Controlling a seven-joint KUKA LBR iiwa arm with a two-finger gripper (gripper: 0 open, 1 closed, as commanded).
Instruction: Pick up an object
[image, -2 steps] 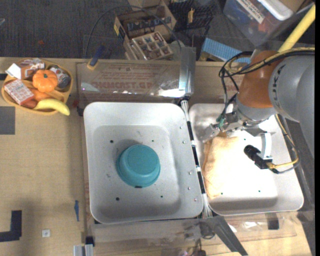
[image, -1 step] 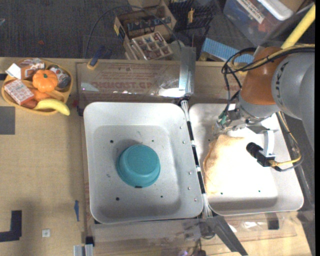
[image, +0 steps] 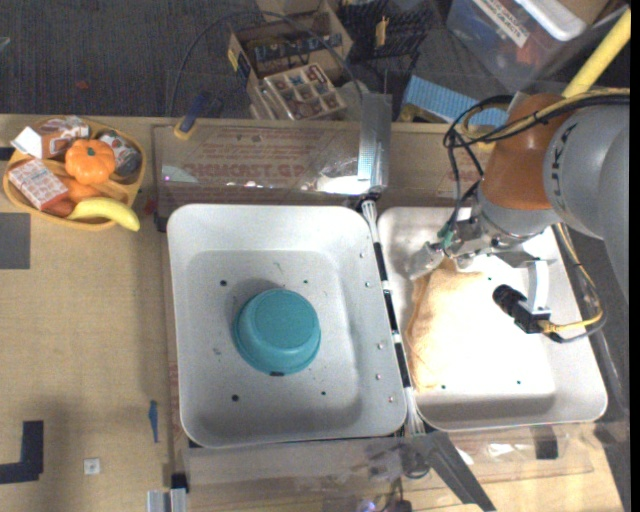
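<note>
- The claw (image: 440, 248) hangs low over the upper left corner of the right bin (image: 580, 400), right at the top edge of a tan cloth (image: 440, 320) lying there.
- How wide it stands I cannot tell, nor whether it has hold of anything.
- The cloth spreads below the claw, flat on the bin floor, so I judge the pick not yet done.
- Well to the claw's left, a teal bowl (image: 278, 330) sits upside down in the left bin (image: 190, 250).
- No writing is readable.
</note>
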